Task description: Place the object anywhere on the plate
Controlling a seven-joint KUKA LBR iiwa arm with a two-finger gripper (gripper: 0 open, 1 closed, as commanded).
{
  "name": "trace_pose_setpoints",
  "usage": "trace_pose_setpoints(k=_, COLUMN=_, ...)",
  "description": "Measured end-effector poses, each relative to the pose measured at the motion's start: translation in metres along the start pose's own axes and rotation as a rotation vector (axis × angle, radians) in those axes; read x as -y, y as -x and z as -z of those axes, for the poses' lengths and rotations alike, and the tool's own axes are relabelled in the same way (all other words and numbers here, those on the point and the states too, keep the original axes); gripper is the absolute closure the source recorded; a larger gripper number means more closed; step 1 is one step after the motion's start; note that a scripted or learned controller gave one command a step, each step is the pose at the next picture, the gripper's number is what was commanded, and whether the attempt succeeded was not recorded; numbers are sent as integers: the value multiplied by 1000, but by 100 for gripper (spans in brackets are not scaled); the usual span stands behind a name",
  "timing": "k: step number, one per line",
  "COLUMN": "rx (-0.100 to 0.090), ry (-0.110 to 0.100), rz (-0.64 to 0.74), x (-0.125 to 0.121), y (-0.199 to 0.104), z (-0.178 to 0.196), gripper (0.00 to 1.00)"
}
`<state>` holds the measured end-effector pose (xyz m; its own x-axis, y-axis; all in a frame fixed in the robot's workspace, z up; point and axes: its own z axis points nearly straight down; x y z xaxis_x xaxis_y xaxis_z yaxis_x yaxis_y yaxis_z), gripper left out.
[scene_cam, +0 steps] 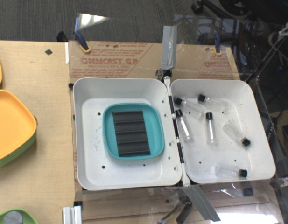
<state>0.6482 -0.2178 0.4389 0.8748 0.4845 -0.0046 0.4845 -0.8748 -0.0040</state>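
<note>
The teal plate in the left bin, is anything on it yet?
Yes: a dark ribbed block lies flat on the teal plate. No vial is on it.

Two white bins side by side on the bench. Left bin [87, 125]: teal plate [155, 132] bearing a dark ribbed insert [130, 133]. Right bin [256, 125]: several clear vials with black caps, scattered, among them one upright-lying vial [210, 127] near centre. Orange plates [10, 129] stacked at far left.
</note>
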Motion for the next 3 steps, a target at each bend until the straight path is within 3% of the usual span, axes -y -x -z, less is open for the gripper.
trace_pose_setpoints(k=3, rx=-3, ry=1, rz=-301, x=-6, y=-1, z=2, gripper=0)
